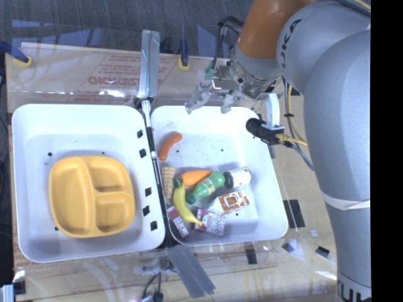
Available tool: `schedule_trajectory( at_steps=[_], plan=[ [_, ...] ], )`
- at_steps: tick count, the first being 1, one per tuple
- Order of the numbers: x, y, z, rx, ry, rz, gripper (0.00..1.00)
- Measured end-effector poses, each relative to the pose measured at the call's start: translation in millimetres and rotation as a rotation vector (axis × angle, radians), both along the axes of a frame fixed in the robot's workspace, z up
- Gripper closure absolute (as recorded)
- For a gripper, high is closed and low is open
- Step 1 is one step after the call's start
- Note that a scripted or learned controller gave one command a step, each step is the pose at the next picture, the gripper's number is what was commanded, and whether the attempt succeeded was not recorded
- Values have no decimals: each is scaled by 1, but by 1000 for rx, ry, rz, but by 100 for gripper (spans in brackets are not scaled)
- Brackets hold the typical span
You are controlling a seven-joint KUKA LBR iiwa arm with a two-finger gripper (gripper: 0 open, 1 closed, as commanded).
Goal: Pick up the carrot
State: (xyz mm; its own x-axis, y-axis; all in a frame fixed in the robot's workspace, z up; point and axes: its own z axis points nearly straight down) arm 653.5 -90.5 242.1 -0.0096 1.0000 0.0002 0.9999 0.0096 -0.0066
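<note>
The carrot [196,177] is a short orange taper lying in the middle of the right bin [264,187], its right end tucked under a green bottle [211,186]. My gripper [208,104] hangs over the far rim of that bin, well above and behind the carrot. Its two fingers [191,104] are spread apart, open, with nothing between them.
An orange-red sausage [169,145] lies near the right bin's left wall. A banana [182,205], a white packet [234,201] and small wrappers [213,222] crowd around the carrot. The left bin [25,168] holds a yellow divided tray [92,195]. A metal bar [150,61] stands between the bins.
</note>
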Motion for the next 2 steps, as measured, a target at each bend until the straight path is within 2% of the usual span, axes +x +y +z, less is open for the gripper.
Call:
schedule_trajectory(
  at_steps=[1,2],
  plan=[
    [-51,-22,-152,0,-1,70,0],
    [-134,-11,-68,0,0,-144,0]
  ],
)
